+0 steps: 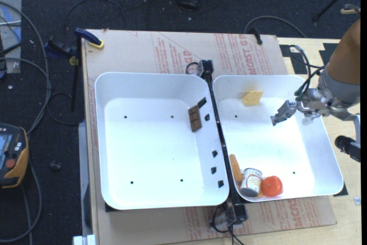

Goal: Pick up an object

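A cardboard-topped bench (149,46) on dark carpet strewn with cables carries 2 white bins side by side, and the action sits in the right bin (321,140). No target is named, so any item will do. Nearest the gripper (282,113) is a yellow sponge-like block (252,98) by that bin's far edge, lying loose just beside the tool. Down in the near left corner, a small can (250,181), a red tomato-like ball (272,186) and an orange carrot-like stick (235,167) crowd together, touching or nearly so. The left bin (114,146) has a brown chocolate-like bar (195,119) near its right wall. The gripper hangs over the right bin's far half with nothing between its fingers; whether they are spread or closed, I cannot tell. Risks: the block could skid away under a descending finger, and the corner cluster leaves little room, so the wall may block a clean close.
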